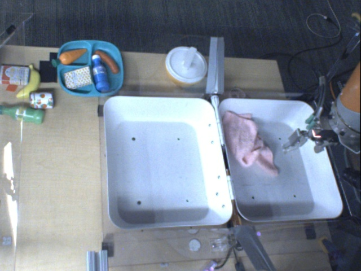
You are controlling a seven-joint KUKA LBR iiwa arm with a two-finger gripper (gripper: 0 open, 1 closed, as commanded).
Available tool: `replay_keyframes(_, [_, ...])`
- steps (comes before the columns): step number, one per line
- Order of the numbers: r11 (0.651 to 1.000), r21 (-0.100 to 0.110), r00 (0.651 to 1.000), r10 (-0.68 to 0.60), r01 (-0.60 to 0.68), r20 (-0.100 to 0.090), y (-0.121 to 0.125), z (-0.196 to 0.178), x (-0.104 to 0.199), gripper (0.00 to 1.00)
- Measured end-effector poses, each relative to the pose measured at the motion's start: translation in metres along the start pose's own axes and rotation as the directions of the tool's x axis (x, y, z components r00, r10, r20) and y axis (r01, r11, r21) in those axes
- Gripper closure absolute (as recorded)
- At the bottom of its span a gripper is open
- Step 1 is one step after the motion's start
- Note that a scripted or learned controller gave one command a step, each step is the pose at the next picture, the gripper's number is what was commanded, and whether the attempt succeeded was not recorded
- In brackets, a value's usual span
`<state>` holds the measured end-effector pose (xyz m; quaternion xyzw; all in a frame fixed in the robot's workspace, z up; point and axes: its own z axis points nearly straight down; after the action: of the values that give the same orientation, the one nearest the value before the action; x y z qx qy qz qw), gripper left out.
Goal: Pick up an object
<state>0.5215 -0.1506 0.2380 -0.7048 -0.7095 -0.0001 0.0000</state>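
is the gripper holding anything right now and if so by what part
Nothing is held. The gripper hangs over the right bin, apart from the pink cloth, which lies crumpled on the bin floor with nothing between the fingers.

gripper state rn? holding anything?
Gripper: above the right bin, apart from the pink cloth, nothing between its fingers. Open or closed cannot be told from this view.

no legible text, labels too blurred
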Motion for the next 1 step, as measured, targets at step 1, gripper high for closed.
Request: replay_keyframes(1, [1.000,-0.006,1.000,-0.010,0.010,0.001,0.0323,0.1423,0.0044,0.00])
